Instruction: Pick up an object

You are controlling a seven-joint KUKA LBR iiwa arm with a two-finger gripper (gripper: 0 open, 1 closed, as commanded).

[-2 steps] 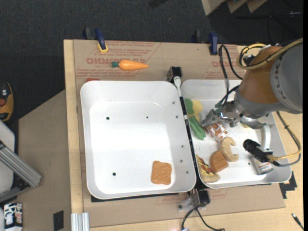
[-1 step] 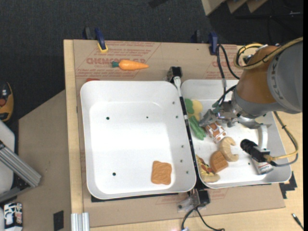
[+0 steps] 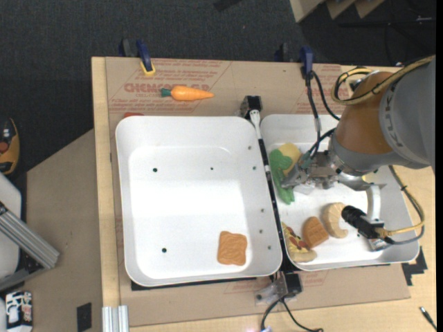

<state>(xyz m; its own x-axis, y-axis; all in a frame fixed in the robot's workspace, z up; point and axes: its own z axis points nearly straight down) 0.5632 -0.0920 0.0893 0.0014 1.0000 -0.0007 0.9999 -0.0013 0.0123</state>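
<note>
Camera view puts our gripper (image 3: pixel 296 178) low in the right bin (image 3: pixel 394 251), against a green toy (image 3: pixel 280 166) beside a yellow piece (image 3: pixel 290 151); its grip state we cannot tell. A waffle-like toy (image 3: pixel 232 247) lies in the left bin (image 3: pixel 138 144).

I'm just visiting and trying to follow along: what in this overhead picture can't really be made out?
- Gripper: its fingers are lost in clutter beside the green item; the wrist covers them from above.
- Yellow item: partly behind the green item, shape unclear.
- Right bin: its middle is covered by the arm.
- Small food pieces at that bin's front corner: too small to identify.
</note>
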